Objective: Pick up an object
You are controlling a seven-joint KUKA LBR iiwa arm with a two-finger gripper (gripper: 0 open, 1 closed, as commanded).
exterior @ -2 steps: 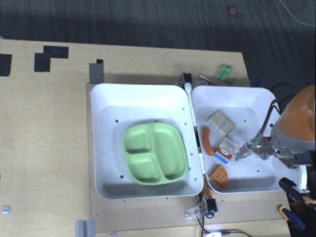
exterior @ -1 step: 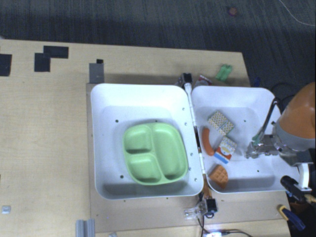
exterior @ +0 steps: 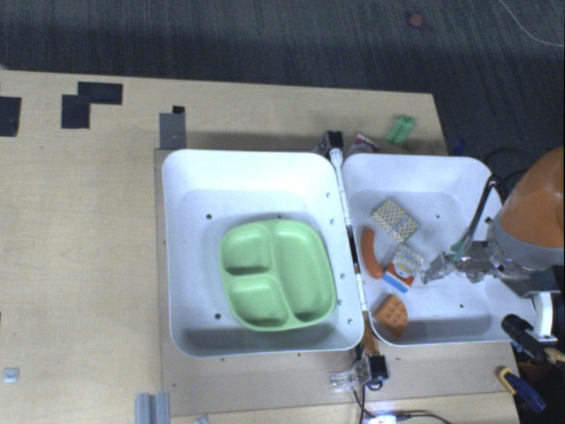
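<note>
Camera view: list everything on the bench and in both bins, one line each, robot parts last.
Bins: 2, white, side by side on the bench.
Divided plate: 1, light green, in the left-hand bin.
Patterned packet: 1, grey-tan, upper middle of the right-hand bin.
Long rounded object: 1, orange-red, against the right-hand bin's left wall.
Small wrapped item: 1, pale with blue and red, beside the orange-red one.
Lumpy object: 1, orange-brown, near corner of the right-hand bin.
Green object: 1, on the bench behind the right-hand bin.
Arm: 1, grey with orange band, reaching in from the right.
Gripper: 1, over the right-hand bin, next to the wrapped item.
</note>
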